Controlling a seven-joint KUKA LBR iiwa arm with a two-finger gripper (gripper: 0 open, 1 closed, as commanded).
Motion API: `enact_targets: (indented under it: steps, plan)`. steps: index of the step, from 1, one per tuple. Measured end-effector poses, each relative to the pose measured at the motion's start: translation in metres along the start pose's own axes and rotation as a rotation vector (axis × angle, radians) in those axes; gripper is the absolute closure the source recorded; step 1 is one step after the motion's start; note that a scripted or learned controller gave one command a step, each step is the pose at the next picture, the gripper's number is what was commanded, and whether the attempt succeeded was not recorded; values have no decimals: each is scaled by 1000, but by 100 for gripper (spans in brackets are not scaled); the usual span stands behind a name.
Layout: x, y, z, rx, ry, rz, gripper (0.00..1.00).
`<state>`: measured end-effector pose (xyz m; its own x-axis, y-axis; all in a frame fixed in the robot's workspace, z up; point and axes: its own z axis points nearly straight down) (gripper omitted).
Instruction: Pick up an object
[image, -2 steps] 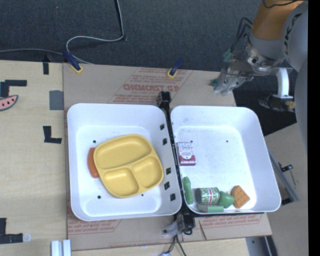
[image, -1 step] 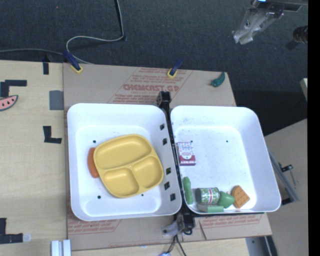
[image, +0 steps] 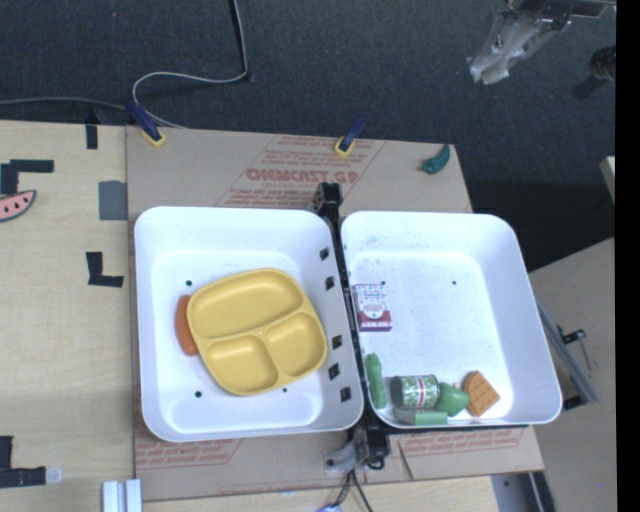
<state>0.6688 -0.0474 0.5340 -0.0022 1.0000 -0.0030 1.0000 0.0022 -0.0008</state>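
Observation:
My gripper (image: 494, 60) hangs at the top right of the camera view, high over the dark floor and well beyond the right bin (image: 500, 250). In that bin a small red and white packet (image: 372, 306) lies by the left wall. Along its near edge lie a green stick-like piece (image: 375, 380), a dark can with a green end (image: 424, 392) and a tan waffle-like piece (image: 481, 392). In the left bin (image: 160, 260) a yellow divided tray (image: 257, 330) rests over an orange item (image: 185, 326).
A cardboard sheet (image: 290, 170) lies under both bins, pinned by yellow and blue clamps (image: 349, 137) at the back. A teal item (image: 436, 159) sits at its back right corner. Black clips (image: 329, 195) join the bins at the centre wall. A cable (image: 190, 78) loops behind.

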Motion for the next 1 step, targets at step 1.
enact_targets:
  steps: [1]
  plan:
    - [0,0,-10,0,-2,-1,100]
